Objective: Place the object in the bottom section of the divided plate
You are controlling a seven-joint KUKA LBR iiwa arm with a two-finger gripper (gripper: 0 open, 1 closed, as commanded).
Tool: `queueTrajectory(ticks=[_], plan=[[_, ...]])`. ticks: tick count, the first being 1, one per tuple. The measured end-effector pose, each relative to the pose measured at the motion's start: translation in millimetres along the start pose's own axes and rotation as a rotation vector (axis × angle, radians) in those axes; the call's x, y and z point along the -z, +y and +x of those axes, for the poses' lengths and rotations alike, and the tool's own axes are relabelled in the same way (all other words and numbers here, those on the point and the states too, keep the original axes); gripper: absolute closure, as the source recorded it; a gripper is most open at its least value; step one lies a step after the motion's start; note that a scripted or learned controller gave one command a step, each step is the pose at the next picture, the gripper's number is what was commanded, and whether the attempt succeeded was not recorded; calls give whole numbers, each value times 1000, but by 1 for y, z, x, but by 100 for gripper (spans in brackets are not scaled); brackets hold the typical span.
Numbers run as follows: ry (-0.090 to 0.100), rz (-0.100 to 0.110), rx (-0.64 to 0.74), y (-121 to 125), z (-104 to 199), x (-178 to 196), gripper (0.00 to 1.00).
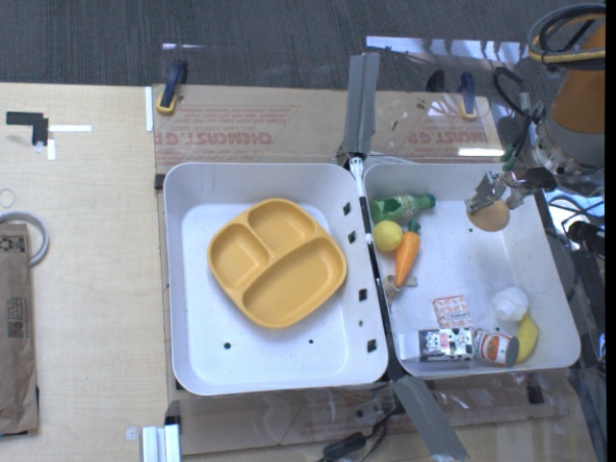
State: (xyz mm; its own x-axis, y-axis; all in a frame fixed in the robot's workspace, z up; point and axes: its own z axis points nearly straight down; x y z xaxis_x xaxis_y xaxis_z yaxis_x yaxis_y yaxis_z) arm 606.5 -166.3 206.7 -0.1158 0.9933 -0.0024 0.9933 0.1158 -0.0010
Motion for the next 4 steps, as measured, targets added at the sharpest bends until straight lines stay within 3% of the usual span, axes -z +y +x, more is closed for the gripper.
queueTrajectory(ticks=[1,2,3,4], plan=[[0,1,-294,49,78,85,100],[1,3,-358,68,133,5,100],[0,2,-839,71,160,36,100],[-1,3,-768,37,145,114,100]])
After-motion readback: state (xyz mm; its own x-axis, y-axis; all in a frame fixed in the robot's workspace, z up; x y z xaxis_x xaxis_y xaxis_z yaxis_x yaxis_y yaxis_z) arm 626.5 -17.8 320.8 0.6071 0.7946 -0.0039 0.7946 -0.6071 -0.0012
